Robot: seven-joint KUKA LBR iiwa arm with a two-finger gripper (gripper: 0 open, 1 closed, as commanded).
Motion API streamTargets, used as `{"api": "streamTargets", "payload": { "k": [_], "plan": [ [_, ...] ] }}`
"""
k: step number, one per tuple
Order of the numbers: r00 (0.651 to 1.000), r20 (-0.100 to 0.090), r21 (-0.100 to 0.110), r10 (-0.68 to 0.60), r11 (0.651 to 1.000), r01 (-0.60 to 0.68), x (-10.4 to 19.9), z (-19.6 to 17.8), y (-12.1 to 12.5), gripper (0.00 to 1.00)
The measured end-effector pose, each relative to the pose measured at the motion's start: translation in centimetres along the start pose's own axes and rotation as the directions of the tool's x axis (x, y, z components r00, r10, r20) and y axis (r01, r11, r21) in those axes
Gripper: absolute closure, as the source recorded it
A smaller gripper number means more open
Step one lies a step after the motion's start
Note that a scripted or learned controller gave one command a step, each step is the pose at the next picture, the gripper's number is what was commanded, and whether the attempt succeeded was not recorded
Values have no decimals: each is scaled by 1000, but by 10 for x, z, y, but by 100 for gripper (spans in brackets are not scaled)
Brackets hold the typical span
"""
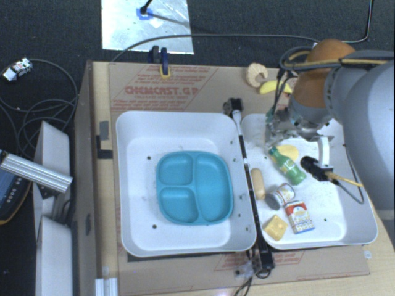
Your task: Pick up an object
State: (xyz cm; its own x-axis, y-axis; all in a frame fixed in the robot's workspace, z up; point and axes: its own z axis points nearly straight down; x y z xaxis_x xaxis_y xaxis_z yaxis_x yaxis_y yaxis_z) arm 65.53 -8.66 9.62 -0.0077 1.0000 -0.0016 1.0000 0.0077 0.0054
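Grey arm [352,103] reaches in from the right; gripper [276,134] sits low over the far left corner of the right bin [364,227]; can't tell whether it is spread or pressed together, view doesn't resolve it; nothing visibly pinched.

Pickable stuff is all in the right bin: green bottle [289,165] lying tilted just below the gripper, cap end toward it; yellow lemon-like piece [287,151] touching the bottle's upper side; tan roll [257,184] along the left wall; tin can [282,195] on its side just beside the roll; red-and-white carton [299,217] near the can; yellow wedge [275,227] just beside the carton, close to the near wall.

Left bin [142,140] holds a blue divided plate [194,187], roughly centred, flat.

On the brown board [160,88] beyond the bins: banana [270,87] and a beige lump [255,74], near each other, behind the gripper.
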Motion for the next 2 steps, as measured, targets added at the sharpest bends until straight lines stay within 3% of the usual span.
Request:
{"api": "streamTargets", "payload": {
  "k": [1,2],
  "plan": [
    [1000,0,0,-1,1000,1,0,0,0,0],
    [1000,0,4,6,1000,-6,-21,12,-38,0]
  ]
}}
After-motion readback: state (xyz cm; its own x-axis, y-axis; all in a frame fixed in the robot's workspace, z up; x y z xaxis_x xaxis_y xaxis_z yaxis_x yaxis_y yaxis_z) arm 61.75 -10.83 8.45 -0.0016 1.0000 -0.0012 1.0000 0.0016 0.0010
